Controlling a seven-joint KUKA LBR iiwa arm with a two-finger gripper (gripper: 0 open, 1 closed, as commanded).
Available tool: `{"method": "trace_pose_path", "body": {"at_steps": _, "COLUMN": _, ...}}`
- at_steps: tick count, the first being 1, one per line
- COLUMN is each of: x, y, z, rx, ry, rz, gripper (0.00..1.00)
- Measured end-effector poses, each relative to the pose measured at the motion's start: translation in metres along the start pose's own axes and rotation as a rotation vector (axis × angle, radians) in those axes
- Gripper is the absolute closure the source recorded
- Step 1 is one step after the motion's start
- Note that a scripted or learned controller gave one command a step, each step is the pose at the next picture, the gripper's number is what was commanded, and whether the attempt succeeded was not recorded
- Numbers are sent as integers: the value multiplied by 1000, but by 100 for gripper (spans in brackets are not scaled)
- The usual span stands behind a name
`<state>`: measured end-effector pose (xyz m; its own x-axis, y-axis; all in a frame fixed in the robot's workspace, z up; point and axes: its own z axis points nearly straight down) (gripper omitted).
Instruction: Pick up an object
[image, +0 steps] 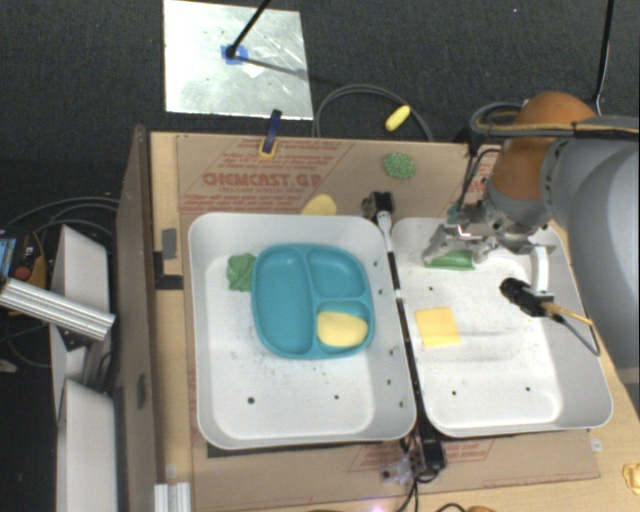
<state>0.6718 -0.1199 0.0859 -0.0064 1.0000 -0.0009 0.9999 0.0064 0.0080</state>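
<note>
One green object (452, 261) lies right at my gripper (460, 238) in the right bin (520, 400); I cannot tell whether the gripper is clenched or released. Just nearer me sits a yellow square (437, 327). Well to the left, a blue plate (285, 300) carries a yellow lump (342, 328).

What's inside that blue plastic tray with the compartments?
A yellow rounded lump sits in the small lower-right compartment of the blue divided plastic tray. The floor beneath the lump is covered, so anything under it cannot be seen.
</note>
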Motion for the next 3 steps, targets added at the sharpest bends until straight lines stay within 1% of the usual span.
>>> {"method": "trace_pose_path", "body": {"at_steps": 1, "x": -1, "y": -1, "z": -12, "rx": -1, "ry": -1, "rz": 0, "gripper": 100}}
{"method": "trace_pose_path", "body": {"at_steps": 2, "x": -1, "y": -1, "z": -11, "rx": 0, "ry": -1, "rz": -1, "gripper": 0}}
{"method": "trace_pose_path", "body": {"at_steps": 3, "x": -15, "y": -47, "z": 2, "rx": 11, "ry": 1, "rz": 7, "gripper": 0}}
